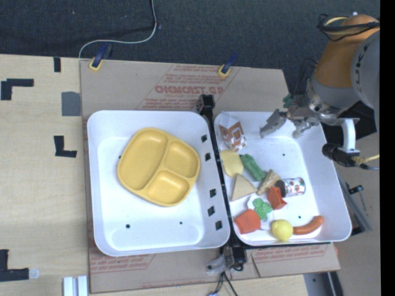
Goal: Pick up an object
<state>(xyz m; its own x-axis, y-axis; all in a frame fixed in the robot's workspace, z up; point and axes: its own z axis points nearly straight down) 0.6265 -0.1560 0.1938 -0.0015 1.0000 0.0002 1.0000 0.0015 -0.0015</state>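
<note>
Far left of the claw (287,123), a yellow divided plate (158,166) is lying in the left bin (99,184); red lettering on the cardboard sheet (185,86) is too faint to read. The claw is hanging spread and pinching nothing over the right bin (321,165), with a small printed carton (232,135) sitting left of it and a labelled can (293,186), its label unreadable, lying below it.

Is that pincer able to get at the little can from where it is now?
Probably yes: the pincer hangs over the same bin's far end, and the can lies with bare floor on its arm side.
</note>
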